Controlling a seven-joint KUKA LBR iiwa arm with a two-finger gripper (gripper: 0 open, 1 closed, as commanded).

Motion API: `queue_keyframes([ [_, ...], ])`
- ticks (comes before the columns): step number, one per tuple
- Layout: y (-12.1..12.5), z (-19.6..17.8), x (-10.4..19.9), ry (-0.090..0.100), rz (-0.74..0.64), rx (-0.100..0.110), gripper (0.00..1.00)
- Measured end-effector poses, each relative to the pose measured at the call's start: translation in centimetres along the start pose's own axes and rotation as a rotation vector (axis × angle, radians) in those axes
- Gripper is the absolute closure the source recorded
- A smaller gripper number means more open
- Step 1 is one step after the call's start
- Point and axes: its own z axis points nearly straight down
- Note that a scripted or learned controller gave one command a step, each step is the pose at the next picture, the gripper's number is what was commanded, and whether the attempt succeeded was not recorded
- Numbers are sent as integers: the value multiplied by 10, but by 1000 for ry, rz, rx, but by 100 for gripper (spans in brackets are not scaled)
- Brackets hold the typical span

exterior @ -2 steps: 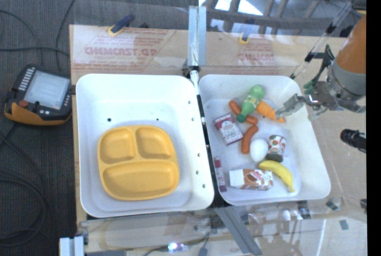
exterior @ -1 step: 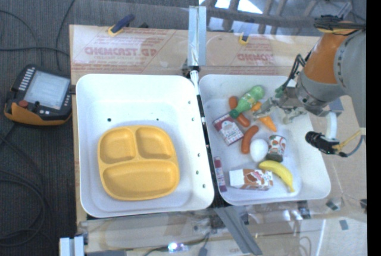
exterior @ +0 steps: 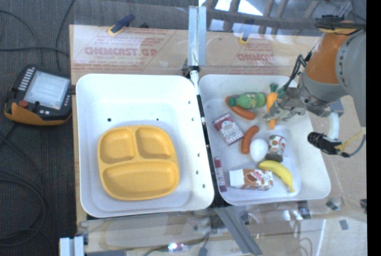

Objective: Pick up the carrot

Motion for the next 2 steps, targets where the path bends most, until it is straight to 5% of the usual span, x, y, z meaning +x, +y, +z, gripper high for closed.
queue_keyframes([
  [1, 1, 11, 37, -12, 42, -18, 100],
  [2, -23, -66, 63, -4, 57, -3, 100],
])
